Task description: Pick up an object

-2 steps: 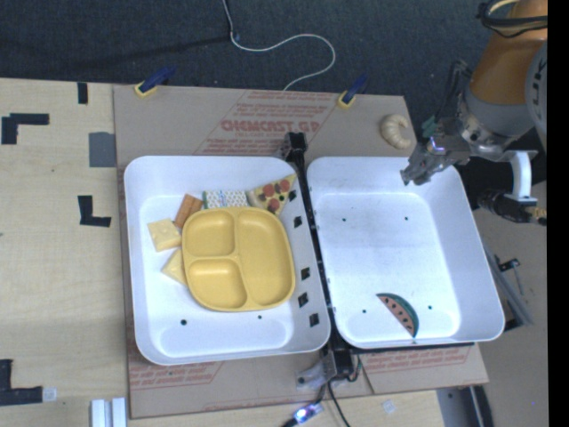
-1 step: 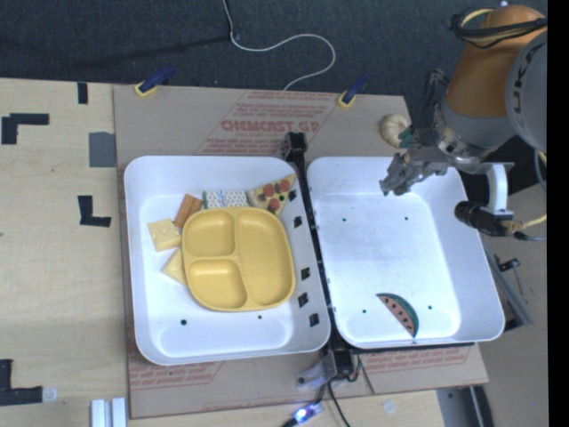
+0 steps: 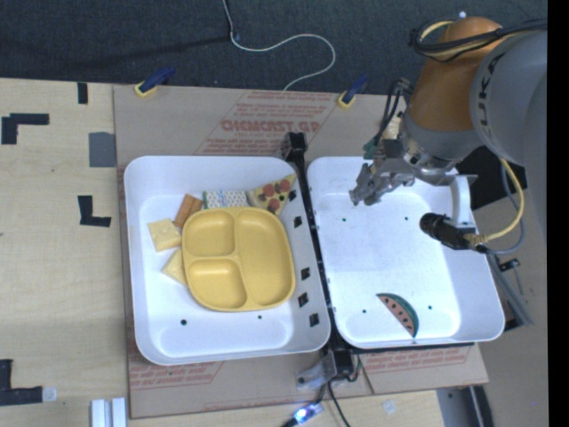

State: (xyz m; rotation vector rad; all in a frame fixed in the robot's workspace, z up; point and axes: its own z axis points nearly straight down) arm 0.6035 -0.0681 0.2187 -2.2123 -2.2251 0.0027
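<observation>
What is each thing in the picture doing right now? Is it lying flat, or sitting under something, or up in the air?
Yellow divided plate: right way up in the left bin, lying over some flat food pieces.
Cracker pieces: flat, tucked at the plate's left edge.
Pizza slice: flat, by the plate's far edge.
Watermelon slice: lying flat and alone in the right bin.
Gripper: over the right bin's far end, holding nothing visible.

Gripper (image 3: 366, 194) low, arm angled leftward

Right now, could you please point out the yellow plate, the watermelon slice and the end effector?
yellow plate (image 3: 238, 258): camera view, centre divider.
watermelon slice (image 3: 399, 312): camera view, red flesh.
end effector (image 3: 366, 194): camera view, between fingertips.
</observation>
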